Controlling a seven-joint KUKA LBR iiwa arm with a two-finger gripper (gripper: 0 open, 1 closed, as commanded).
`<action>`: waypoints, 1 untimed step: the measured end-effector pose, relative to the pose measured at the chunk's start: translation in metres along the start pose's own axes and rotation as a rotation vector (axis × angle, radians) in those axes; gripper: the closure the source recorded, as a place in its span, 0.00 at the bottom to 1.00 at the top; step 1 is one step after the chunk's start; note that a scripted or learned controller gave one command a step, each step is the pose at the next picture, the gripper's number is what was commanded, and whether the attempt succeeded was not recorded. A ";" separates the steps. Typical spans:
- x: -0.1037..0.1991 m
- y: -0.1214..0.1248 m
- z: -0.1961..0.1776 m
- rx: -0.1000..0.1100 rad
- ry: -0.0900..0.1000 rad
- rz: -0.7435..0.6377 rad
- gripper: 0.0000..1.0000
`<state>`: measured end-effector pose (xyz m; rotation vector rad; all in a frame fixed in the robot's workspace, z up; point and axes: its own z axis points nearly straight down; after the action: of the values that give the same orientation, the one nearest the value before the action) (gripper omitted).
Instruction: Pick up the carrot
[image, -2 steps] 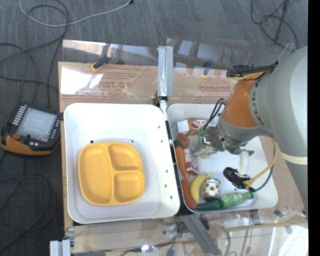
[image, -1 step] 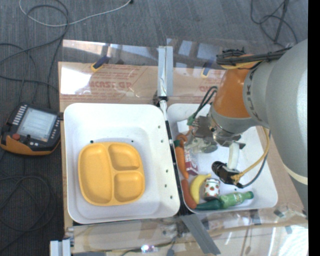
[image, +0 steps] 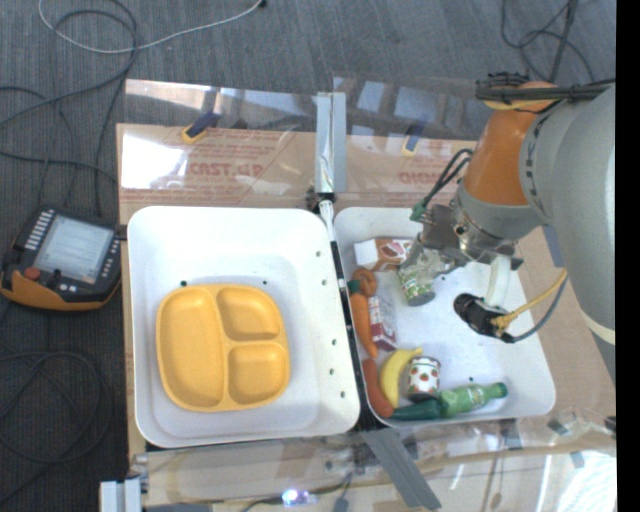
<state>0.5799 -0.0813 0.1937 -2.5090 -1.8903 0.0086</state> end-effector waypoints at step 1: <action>-0.057 -0.072 0.013 0.000 0.002 -0.123 1.00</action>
<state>0.4947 -0.1167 0.1809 -2.3868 -2.0397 0.0060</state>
